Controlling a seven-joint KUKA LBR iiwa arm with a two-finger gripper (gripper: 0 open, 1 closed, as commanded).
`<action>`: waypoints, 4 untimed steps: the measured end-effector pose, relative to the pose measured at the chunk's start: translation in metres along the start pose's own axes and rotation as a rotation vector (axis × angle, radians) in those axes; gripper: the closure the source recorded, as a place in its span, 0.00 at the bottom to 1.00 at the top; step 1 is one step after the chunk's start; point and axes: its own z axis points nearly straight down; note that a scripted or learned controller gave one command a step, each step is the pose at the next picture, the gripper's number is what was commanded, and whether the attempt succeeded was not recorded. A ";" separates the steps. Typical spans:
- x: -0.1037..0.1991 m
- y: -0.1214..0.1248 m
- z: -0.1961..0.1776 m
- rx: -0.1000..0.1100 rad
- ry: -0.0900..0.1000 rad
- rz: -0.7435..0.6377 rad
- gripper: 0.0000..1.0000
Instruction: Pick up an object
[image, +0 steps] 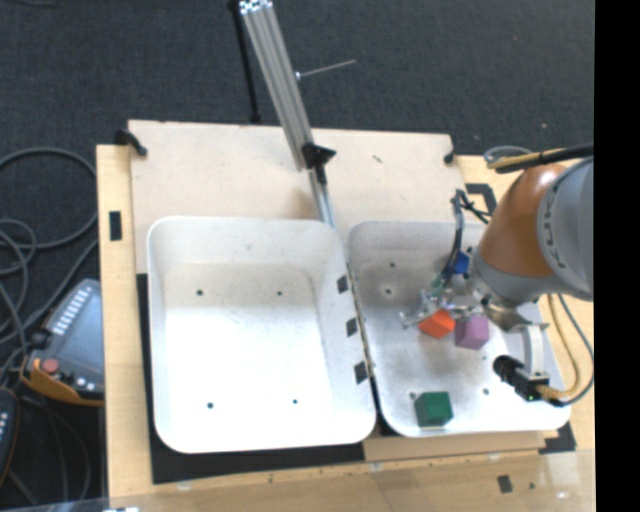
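In the right bin (385, 270) my gripper (432, 306) reaches down from the grey and orange arm at the right. Right at its tip lies an orange block (436, 324), and a purple block (471, 331) sits touching that block's right side. A green cube (433, 408) rests near the bin's front edge, apart from the gripper. The arm's wrist hides part of the bin's right side.
The left bin (250, 330) stands beside the right one. A slanted metal post (285, 95) rises from the back of the bench. Cables and a handheld pendant (65, 345) lie off the bench at the left.
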 end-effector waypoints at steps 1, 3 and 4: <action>0.000 0.001 0.000 -0.001 -0.001 0.001 0.00; 0.002 0.001 0.000 -0.002 -0.001 0.000 0.00; 0.003 0.002 0.000 -0.003 0.000 -0.001 0.00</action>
